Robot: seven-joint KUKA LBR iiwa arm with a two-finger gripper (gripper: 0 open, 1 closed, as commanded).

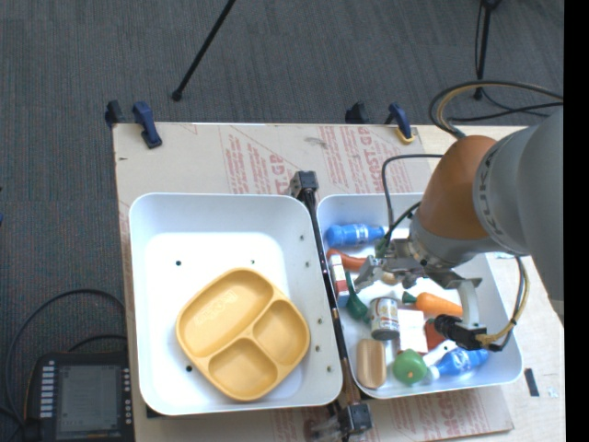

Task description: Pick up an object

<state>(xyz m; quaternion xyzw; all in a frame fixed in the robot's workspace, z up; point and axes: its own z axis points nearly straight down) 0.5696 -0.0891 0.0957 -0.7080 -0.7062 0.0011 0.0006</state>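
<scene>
My gripper: hanging over the right bin's centre, above the toy pile; whether the jaws are wide or narrow, cannot tell — the wrist hides them. Nothing visibly between them.
Right bin: cluttered, all objects here.
Tan bread-shaped piece: at 6 o'clock from my gripper, against the near rim.
Green pear-like toy: just beside it, toward 5 o'clock.
Blue bottle, near: at 4 o'clock, near right corner.
Small can: upright, just below my gripper at 6 o'clock — closest candidate.
White card: beside the can, partly under other toys.
Carrot: at 4 o'clock, lying across the pile.
Red-and-white tube: at 9 o'clock, along the bin's left wall.
Blue bottle, far: at 11 o'clock, lying on its side near the far rim.
Left bin: holds the yellow divided plate, three compartments, tilted diagonally.
My arm: orange band, entering from 3 o'clock.
</scene>
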